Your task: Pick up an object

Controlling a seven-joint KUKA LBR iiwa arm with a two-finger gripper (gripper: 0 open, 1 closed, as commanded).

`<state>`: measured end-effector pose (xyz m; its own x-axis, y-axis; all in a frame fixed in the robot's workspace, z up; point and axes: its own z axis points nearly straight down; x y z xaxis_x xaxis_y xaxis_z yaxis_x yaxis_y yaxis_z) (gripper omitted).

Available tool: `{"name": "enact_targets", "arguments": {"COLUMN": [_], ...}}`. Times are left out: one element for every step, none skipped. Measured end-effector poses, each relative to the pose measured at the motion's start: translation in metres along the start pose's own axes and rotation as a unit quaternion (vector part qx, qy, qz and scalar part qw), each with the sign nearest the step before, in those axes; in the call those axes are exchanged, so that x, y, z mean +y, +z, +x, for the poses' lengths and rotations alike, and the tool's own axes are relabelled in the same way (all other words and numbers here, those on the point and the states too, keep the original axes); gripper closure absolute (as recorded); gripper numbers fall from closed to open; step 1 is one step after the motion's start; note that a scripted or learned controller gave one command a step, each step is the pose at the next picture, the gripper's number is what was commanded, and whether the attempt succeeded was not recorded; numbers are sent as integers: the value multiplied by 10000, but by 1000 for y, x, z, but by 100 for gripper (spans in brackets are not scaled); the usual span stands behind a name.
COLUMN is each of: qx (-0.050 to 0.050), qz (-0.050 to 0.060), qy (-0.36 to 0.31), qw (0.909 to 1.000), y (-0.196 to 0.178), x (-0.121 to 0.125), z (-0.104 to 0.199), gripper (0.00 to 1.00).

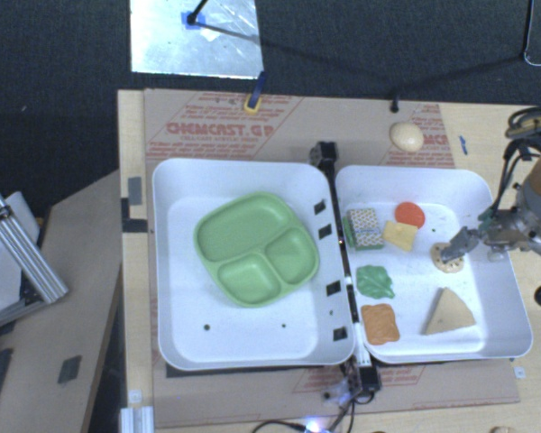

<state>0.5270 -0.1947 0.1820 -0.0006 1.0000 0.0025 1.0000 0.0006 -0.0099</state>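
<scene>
End effector (451, 253) low in right shallow white plastic bin (500, 207), reaching in from right edge; finger state can't be told, too small and blurred. Pick candidates nearby: flat yellow block (399, 235) and round orange-red piece (409, 213) just to its left, tan wedge (449, 313) below, green leafy piece (375, 281) and orange-brown slab (380, 323) nr divider. Risk, by judgement: closing on bare bin floor btwn items, or nudging wedge aside w/o a grip.
</scene>
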Motion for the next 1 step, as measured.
{"name": "enact_targets", "arguments": {"qx": [-16], "qz": [-57], "qy": [-15], "qw": [10000], "y": [-6], "x": [3], "z": [0], "gripper": [0]}}
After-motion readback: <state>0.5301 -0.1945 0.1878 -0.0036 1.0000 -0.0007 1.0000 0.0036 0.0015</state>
